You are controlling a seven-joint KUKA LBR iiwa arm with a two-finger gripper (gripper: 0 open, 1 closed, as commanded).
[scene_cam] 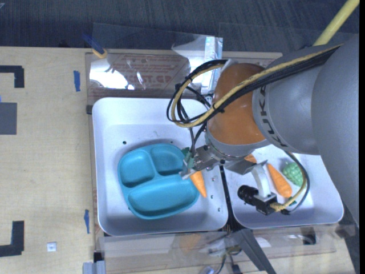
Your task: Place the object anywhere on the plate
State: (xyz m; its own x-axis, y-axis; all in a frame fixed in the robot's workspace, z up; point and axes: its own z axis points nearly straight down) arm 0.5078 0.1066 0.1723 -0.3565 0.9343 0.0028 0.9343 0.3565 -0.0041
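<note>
Camera view: toy carrot (pixel 198 182) at gripper (pixel 193 167), beside blue plate (pixel 155 181) rim.
Likely light, rigid, smooth plastic; best pinched mid-body across taper. Jaw state impossible to tell.

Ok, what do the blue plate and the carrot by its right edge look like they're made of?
The blue plate looks like moulded plastic: one even teal colour, rounded compartment ridges, a soft sheen. The carrot beside the gripper looks like a toy, probably plastic or rubber: flat uniform orange, smooth cone shape; which of the two the view leaves open. The white bin under them looks like smooth, slightly glossy plastic.
</note>
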